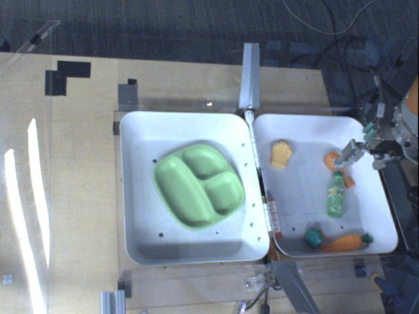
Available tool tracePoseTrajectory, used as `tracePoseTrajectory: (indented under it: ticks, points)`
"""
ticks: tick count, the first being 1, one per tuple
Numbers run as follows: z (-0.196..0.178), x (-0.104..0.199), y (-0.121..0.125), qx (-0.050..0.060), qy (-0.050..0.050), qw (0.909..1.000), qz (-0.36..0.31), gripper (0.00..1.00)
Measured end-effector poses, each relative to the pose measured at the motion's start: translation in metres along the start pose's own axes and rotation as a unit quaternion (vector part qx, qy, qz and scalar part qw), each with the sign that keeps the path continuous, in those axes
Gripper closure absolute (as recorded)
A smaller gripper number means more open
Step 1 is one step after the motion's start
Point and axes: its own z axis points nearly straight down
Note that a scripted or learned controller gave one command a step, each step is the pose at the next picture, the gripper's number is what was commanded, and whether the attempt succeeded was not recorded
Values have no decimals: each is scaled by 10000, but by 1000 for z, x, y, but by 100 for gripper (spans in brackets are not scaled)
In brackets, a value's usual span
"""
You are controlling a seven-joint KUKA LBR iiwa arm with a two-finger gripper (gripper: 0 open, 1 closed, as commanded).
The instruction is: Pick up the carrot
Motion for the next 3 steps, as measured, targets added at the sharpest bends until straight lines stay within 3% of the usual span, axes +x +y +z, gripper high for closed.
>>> tracePoseTrajectory:
  ticks: [1, 2, 3]
  points:
    - [77, 11, 64, 1, 1, 9994, 342, 0]
    - [101, -52, 97, 1, -3, 9954, 961, 0]
    - [186, -58, 80, -8, 1, 9975, 708, 0]
